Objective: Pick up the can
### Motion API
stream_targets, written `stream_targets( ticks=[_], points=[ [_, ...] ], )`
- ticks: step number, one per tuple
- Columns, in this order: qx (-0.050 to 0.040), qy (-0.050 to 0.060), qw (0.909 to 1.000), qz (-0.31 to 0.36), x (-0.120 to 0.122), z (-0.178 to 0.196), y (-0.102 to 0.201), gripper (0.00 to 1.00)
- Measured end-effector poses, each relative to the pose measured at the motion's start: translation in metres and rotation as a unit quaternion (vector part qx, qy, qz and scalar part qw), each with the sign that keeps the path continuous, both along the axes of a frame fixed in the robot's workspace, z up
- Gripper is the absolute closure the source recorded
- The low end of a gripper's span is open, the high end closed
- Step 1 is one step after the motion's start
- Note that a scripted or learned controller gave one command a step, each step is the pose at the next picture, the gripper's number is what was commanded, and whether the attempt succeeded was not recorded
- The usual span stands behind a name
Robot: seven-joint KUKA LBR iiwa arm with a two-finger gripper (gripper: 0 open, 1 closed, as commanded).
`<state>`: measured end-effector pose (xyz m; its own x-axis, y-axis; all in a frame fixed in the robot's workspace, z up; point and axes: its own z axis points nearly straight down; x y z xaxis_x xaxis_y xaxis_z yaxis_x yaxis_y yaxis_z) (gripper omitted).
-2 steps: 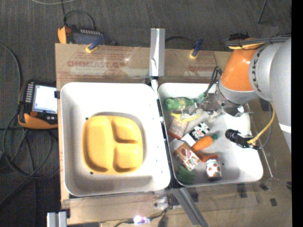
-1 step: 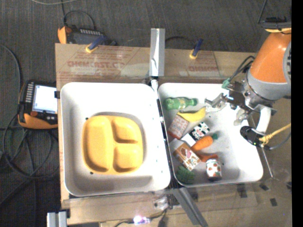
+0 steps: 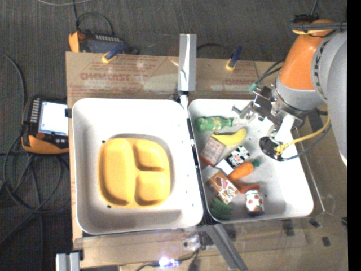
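My jaws hang over the right bin's (image 3: 290, 176) far side; the can (image 3: 254, 202) sits well apart, by the near wall.
Whether my jaws are parted or clenched, I cannot tell; the can's label is too small to read.

Yellow tray (image 3: 135, 171), 2 white bins (image 3: 86, 168) — red-and-white can (image 3: 255, 202).

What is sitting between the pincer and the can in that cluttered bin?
A carrot lies across the straight line from the pincer to the can. Nothing lies on top of the can, so a descent from above looks open.
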<state>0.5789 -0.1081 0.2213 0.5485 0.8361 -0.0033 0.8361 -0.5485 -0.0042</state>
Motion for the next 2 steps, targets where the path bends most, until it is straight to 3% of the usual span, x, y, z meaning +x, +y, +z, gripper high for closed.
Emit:
stream_targets(
  ticks=[1, 2],
  points=[
    [-0.0020, 0.000, 0.9991, -0.043, 0.056, -0.106, -0.031, 0.00],
    [-0.0018, -0.002, 0.9984, -0.056, 0.025, -0.130, -0.072, 0.00]
  ],
)
